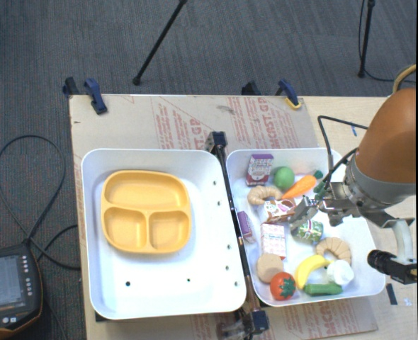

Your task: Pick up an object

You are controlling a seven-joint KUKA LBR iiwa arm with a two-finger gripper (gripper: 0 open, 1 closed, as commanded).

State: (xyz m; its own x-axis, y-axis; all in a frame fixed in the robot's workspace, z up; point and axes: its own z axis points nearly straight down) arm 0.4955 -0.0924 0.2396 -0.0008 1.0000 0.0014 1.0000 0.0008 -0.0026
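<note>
My gripper [307, 208] reaches in from the right and hangs low over the middle of the right bin [376, 283]. It sits just above a red-and-white snack packet [277, 210] and a green-and-white wrapped item [308, 231]. An orange carrot [299, 185] lies just behind it and a croissant [263, 193] to its left. The grey wrist and orange band [392, 137] hide the bin's right side.
The right bin also holds a strawberry carton [261, 167], a green lime [284, 176], a pink wafer pack [273, 240], a round cookie [270, 266], a tomato [283, 286], a banana [309, 269] and a pastry ring [334, 247]. A yellow divided plate [147, 211] lies in the left bin [110, 289].
</note>
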